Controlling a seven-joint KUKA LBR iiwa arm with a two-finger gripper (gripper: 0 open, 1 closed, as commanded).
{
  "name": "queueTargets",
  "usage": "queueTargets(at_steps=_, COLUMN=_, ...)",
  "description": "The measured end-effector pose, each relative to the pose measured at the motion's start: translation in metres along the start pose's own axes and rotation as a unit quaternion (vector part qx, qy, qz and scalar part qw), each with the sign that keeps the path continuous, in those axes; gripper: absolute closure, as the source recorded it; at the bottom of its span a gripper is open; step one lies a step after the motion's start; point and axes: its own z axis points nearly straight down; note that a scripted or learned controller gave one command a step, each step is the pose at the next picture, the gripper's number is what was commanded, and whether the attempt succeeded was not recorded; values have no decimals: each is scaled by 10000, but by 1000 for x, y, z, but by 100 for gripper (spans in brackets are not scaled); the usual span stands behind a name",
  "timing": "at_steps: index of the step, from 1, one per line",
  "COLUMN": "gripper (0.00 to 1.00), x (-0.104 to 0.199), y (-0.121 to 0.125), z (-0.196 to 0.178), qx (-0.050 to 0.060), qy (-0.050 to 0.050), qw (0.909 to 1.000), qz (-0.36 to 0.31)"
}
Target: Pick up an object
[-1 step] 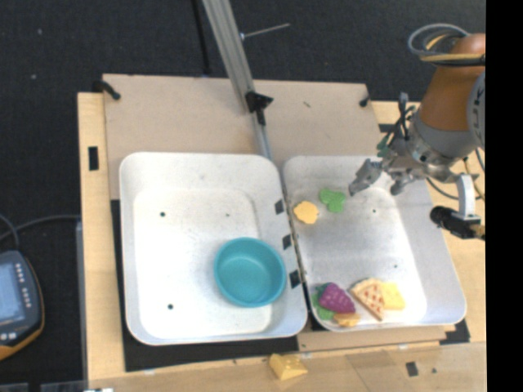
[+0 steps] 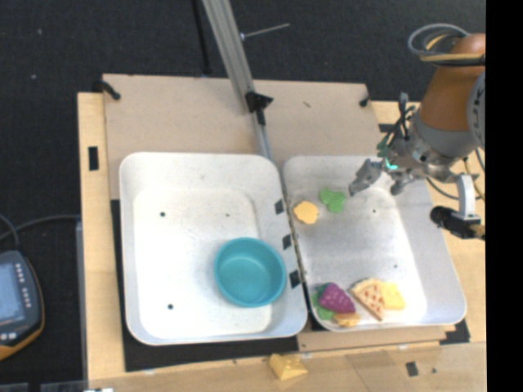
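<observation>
Camera view: the table (image 2: 180, 113) carries two white bins side by side. The left bin (image 2: 163, 194) holds a blue bowl (image 2: 249, 270), upright, near its front right corner. The right bin (image 2: 409, 251) holds the loose items, which sit in two groups. A green piece (image 2: 333, 199) and a round yellow piece (image 2: 306, 212) lie just beside each other near the bin's left wall. A purple piece (image 2: 335, 299), a waffle-like wedge (image 2: 370, 297) and a yellow block (image 2: 391, 297) crowd the front edge, touching or overlapping. One yellow wedge (image 2: 288, 367) lies outside the bins on the table's front edge, probably out of easy reach.

The arm (image 2: 449, 96) enters from the right, and its end effector (image 2: 380, 178) hangs over the back of the right bin with two fingers spread apart and nothing between them. It appears to be above the bin floor rather than on it, though height is hard to judge from this slant. That open pose suits an approach: the jaws are ready to straddle something.

The green piece is nearest, to the end effector's left, so it looks the likeliest target. It and the round yellow piece are well clear of the front pile, which should make a clean grasp easier than digging into the front pile. Nothing has been picked up yet.
</observation>
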Motion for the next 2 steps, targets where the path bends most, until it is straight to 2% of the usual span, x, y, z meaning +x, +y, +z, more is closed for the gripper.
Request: queueTargets(at_steps=2, gripper=0, x=-3, y=-3, z=94, qx=28, qy=-8, qw=10000, qz=28)
